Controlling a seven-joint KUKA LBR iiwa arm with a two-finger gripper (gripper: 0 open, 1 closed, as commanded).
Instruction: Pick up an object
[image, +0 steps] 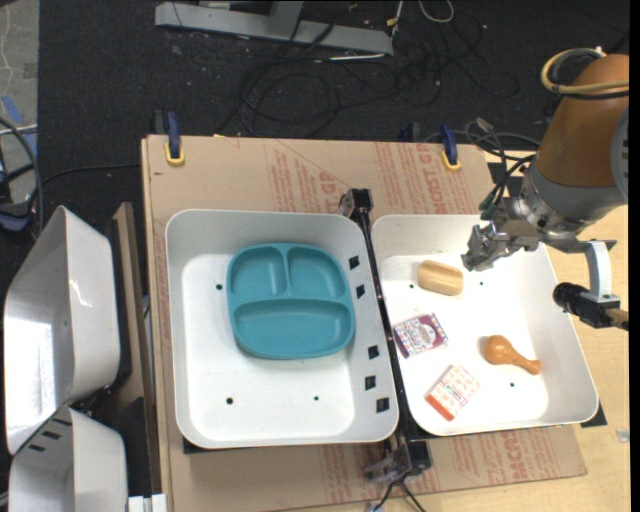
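End effector: the dark grey two-finger end effector hangs over the upper part of the right bin; its tips are too dark and small to tell how far apart they stand, and nothing shows between them.
Nearest thing: a tan, rounded bread-like block lies just beside the tips, to their lower left, apart from them.
Right white shallow bin: it also holds a small purple-and-white packet, an orange pear-shaped plastic piece, and a red-and-white printed carton; their print is too small to read.
Left white shallow bin: a teal plastic plate with three compartments lies in it.
Desk: the brown board carries red printed lettering, seemingly upside down and not legible.
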